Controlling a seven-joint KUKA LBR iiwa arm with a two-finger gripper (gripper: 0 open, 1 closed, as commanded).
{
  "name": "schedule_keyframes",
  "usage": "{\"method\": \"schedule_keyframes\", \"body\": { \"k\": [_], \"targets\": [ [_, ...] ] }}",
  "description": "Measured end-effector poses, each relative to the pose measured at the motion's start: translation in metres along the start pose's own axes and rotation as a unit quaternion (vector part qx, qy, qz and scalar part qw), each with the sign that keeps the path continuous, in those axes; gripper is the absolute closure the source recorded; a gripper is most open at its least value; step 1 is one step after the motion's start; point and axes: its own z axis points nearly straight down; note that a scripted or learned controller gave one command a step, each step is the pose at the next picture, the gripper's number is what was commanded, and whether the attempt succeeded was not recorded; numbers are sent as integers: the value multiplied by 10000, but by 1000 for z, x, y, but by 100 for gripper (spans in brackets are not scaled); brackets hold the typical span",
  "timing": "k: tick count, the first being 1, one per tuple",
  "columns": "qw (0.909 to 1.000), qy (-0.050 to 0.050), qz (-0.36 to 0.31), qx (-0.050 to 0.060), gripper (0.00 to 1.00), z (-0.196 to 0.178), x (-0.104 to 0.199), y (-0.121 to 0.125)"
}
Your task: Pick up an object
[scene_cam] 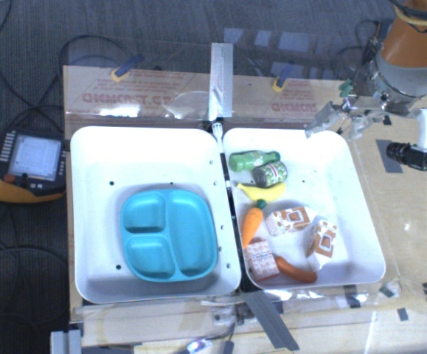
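Sitting lowest in the view, two white bins are lying side by side: the left bin [95, 198] is holding a blue divided tray [169, 233], and the right bin [357, 220] is holding a cluster of toy foods. A green bottle [254, 158] and a can [271, 173] are lying at twelve o'clock in it, over a banana [263, 191], a carrot [251, 224] and small cartons [290, 220]. The gripper [331, 120] is hovering over the right bin's one o'clock corner, jaws spread and gripping nothing, the foods lying toward its seven o'clock.

left bin [95, 198]: tray [170, 233] inside | right bin [357, 220]: bottle [252, 160] behind can [271, 173], carrot [251, 224] in front
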Motion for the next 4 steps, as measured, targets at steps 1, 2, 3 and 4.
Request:
{"method": "schedule_keyframes", "body": {
  "k": [1,2,3,4],
  "targets": [
    [9991,4,-419,6,0,131,32,-23],
    [9957,-6,930,2,0,120,36,0],
    [9996,-18,-268,-43,0,193,18,11],
    [9996,-9,-274,-68,100,181,19,13]
  ]
}}
